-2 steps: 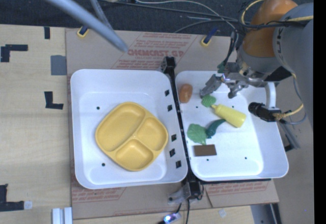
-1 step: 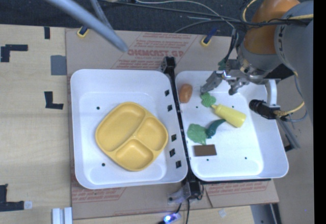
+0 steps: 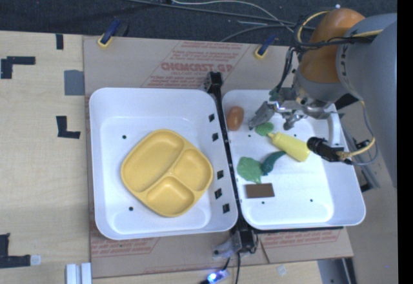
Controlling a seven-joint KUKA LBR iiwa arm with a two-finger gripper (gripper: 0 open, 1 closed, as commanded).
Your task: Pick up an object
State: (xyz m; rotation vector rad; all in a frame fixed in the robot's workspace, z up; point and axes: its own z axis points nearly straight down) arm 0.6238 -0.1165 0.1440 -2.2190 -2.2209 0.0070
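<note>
the gripper (image 3: 279, 116) hangs spread and holding nothing in the right bin (image 3: 335, 208), with the corn (image 3: 290, 146) just below it, long axis slanting down-right, nearer than the brown block (image 3: 260, 191).

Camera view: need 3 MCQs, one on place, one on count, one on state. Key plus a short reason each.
1. Where does the yellow divided plate lie?
A. left bin
B. right bin
C. on the cardboard

2. How many compartments does that plate have?
A. two
B. three
C. five

3. How does the brown block stand to the gripper?
A. clamped in it
B. lying loose in the right bin, apart from it
C. lifted above the bench

Answers:
1 A, it rests on the left bin's floor.
2 B, ridges split it into three wells.
3 B, it lies flat near the front wall, while the gripper is at the back, by the green piece.
</note>
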